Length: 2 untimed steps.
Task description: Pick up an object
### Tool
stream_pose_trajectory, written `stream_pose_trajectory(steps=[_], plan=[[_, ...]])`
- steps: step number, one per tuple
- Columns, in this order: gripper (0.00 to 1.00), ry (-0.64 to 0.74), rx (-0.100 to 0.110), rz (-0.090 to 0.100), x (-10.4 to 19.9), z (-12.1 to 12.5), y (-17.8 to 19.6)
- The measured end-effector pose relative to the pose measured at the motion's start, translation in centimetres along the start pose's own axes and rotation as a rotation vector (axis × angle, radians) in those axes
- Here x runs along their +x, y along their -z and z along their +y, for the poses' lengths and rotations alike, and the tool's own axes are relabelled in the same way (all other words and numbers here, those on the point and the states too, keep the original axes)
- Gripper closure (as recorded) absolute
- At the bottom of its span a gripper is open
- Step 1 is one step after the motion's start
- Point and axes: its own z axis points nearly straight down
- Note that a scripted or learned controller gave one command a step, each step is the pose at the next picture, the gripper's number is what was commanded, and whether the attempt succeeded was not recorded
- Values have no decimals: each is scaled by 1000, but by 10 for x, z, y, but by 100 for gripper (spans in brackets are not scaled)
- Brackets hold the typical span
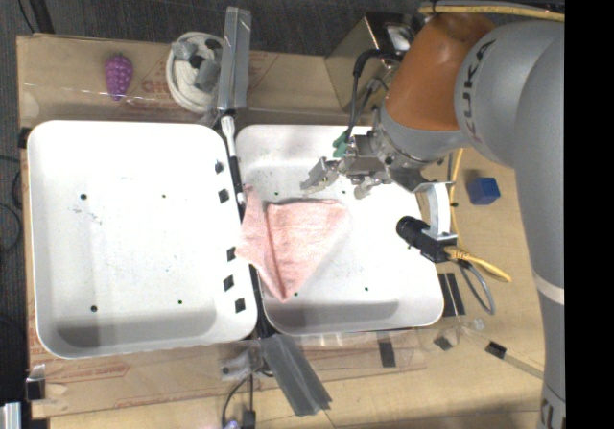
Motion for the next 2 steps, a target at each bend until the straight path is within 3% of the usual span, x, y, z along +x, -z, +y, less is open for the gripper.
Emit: stream_pose_trajectory(steps=[1,2], plan=[[0,70,-8,-1,-24,8,-132],[0,13,-5,-1,11,26,21]])
